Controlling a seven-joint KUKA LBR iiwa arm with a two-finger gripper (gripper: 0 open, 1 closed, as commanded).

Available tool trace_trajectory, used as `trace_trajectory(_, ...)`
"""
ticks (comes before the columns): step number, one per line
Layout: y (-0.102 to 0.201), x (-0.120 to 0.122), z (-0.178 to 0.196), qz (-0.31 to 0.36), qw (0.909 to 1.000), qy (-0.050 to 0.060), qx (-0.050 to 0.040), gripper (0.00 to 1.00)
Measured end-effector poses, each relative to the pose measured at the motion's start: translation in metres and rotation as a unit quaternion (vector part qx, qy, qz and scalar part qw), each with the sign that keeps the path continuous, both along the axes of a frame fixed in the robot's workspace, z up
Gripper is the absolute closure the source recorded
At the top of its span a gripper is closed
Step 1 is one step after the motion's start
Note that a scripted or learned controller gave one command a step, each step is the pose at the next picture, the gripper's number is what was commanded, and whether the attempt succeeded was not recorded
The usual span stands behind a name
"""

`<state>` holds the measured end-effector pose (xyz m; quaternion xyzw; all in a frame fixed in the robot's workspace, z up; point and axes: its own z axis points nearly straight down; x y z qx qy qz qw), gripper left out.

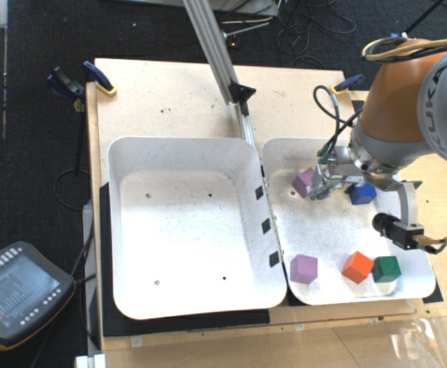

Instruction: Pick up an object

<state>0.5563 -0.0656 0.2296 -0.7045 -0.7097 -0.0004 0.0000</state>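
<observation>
I see the purple block [304,182] in the right bin [407,294], touching the gripper [320,188] on its left side. Whether it's gripped I cannot tell (view too small).

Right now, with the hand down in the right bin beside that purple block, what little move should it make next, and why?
Probably close on the purple block and lift slightly. The hand sits low in the right bin, right against that block, nearer than the blue block. Whether it actually has the block is unclear.
</observation>
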Motion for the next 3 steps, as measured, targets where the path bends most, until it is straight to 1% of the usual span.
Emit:
trace_trajectory(1, 0.047, 0.008, 0.005, 0.000, 1.0000, 0.000, 0.0002, 1.00)
trace_trajectory(2, 0.089, 0.020, 0.002, 0.000, 1.0000, 0.000, 0.0002, 1.00)
trace_trajectory(3, 0.150, 0.035, 0.007, 0.000, 1.0000, -0.001, 0.0008, 1.00)
